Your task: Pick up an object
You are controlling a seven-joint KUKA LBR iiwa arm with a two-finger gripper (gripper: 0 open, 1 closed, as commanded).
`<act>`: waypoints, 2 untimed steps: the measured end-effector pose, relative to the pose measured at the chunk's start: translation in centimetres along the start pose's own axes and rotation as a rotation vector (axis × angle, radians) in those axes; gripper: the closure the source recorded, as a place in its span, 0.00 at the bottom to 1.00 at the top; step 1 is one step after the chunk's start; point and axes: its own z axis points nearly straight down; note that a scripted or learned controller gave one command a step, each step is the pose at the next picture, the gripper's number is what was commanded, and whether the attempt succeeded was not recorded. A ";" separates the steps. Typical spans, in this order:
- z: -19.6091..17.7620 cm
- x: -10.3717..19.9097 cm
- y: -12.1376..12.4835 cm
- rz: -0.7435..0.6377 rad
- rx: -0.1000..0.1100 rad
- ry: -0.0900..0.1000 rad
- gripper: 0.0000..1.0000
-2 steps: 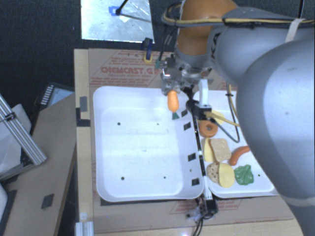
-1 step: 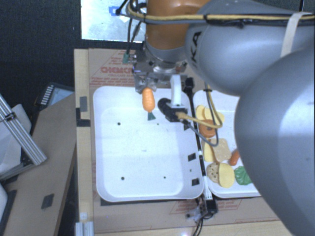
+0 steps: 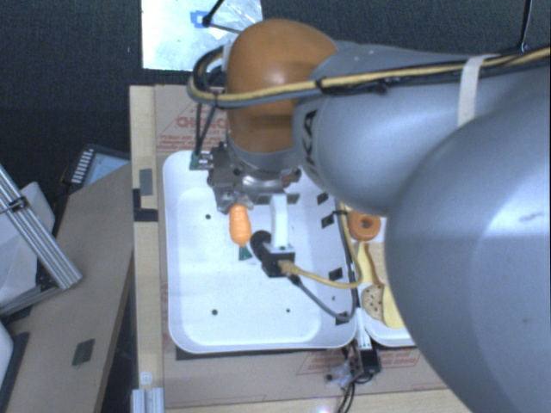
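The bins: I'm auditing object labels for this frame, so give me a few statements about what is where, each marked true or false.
1. The orange carrot-shaped piece is over the view's left bin. True.
2. The orange ring is in the left bin. False: it is in the right bin.
3. The gripper is above the right bin. False: it is above the left bin, close to the carrot-shaped piece.
4. A yellow piece lies in the right bin. True.

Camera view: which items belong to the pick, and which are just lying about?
Likely in play: tool; orange carrot-shaped object just beneath it; left white bin.
Lying about: orange ring, yellow curved piece, beige speckled disc, all in the right white bin.
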 end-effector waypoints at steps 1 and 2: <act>-11.7 -0.1 -4.3 0.002 -0.018 0.006 1.00; -27.4 -0.2 -6.5 0.003 -0.025 0.009 1.00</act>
